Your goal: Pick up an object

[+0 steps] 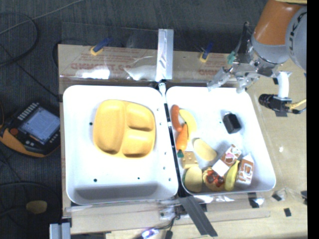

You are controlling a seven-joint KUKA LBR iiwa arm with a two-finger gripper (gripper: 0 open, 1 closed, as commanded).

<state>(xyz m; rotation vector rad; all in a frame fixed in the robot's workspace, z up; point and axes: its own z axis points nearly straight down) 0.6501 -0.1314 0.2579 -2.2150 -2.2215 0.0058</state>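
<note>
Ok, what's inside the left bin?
The left bin holds one yellow divided tray, lying near the middle. Whatever is beneath the tray is covered. The gripper is over the right bin's far edge.

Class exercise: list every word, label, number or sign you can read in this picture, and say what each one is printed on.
No text here can be read.
Red print on the brown cardboard strip behind the bins: too blurred.
Labels on the small red-and-white cartons in the right white bin: too small.
Screen of the orange handheld pendant: illegible.
</note>
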